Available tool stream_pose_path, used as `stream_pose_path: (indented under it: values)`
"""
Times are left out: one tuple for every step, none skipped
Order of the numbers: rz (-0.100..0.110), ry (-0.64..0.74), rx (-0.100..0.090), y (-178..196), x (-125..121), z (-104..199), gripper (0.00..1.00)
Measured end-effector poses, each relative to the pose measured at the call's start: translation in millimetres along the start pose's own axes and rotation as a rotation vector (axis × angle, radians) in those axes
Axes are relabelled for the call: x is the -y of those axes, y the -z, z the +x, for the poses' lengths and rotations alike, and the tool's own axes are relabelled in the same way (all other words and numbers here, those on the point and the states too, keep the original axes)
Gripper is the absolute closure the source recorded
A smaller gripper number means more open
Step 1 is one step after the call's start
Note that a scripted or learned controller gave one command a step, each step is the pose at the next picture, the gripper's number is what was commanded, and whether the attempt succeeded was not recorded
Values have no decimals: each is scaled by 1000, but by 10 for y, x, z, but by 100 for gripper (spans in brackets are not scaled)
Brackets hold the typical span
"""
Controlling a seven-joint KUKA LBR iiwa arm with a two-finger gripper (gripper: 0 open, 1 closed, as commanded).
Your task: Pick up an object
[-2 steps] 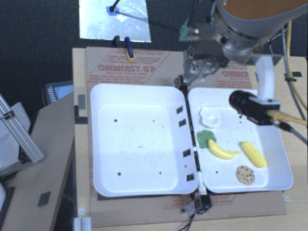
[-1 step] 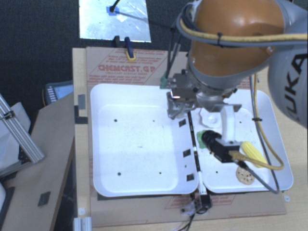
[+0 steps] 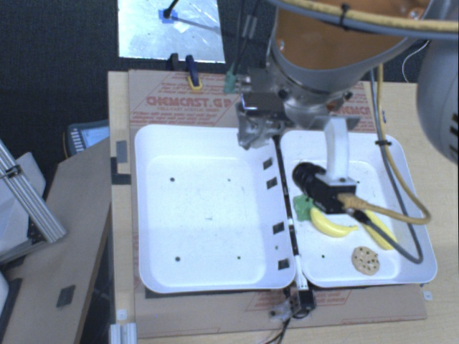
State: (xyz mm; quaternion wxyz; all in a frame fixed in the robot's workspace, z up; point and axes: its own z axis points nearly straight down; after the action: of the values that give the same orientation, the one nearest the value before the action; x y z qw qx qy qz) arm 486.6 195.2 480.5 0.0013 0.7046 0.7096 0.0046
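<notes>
In the right bin (image 3: pixel 401 185) a yellow banana (image 3: pixel 332 226) lies near the middle, with a small green piece (image 3: pixel 303 208) touching its left end. A round brown cookie with dark chips (image 3: pixel 366 260) sits near that bin's front edge. My gripper (image 3: pixel 253 132) hangs high over the far rim where the two bins meet, apart from all these objects. Nothing shows beneath it but the bin rim. The big grey and orange arm covers the upper right of the view and hides part of the right bin's far side.
The left bin (image 3: pixel 208 213) is a white tray with only small dark dots on its floor. A dark divider strip (image 3: pixel 285 206) runs between the bins. Cardboard (image 3: pixel 179 102) lies behind them, and a shiny foil sheet (image 3: pixel 171 18) lies further back.
</notes>
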Motion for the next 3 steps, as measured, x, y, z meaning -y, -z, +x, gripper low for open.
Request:
stream_pose_path:
  values:
    - [4,2,2,80,-4,-12,100]
    - [2,7,1,191,-8,-10,100]
    - [3,8,1,186,-7,-10,0]
